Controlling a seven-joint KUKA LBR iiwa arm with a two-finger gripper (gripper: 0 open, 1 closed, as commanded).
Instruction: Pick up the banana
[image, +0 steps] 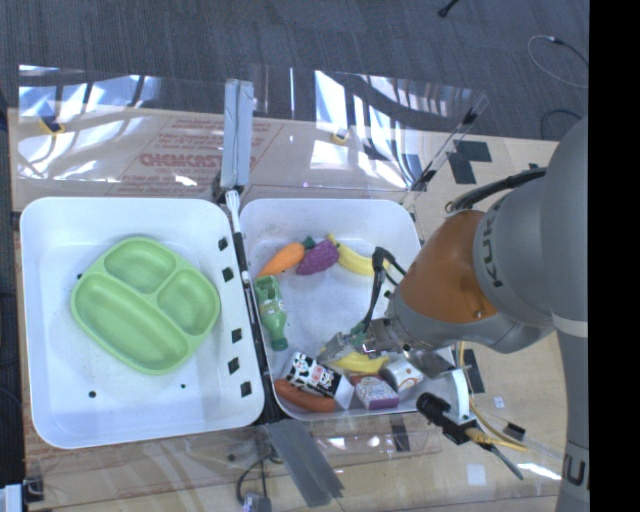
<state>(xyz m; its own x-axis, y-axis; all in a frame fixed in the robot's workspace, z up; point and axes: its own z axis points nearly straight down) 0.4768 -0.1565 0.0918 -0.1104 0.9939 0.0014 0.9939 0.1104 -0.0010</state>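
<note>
Dark carpet lies behind a wooden bench (120, 160), and clear plastic panels stand along the far side of two shallow white bins. Largest in view is the grey arm (545, 260) with its orange band, reaching in from the right and bending over the near right corner of the right bin (330, 212). Left of it, the left bin (40, 300) holds a green divided plate (145, 303), lying flat with three compartments.

Toys crowd the right bin. Along its far side lie an orange carrot (281, 258), a purple bunch of grapes (318, 256) touching it, and a yellow banana (354, 260) just right of the grapes, close to the arm's orange band. A green bottle (270, 312) lies near the left wall. At the near edge sit a black-and-white carton (314, 377), a red sausage-like piece (305, 401) under it, a small purple box (377, 395) and a white cup-like item (403, 375).

The gripper (362, 345) hangs low over this near cluster, just above a second yellow piece (362, 362). How far its jaws stand apart cannot be told, nor whether they grasp anything.
</note>
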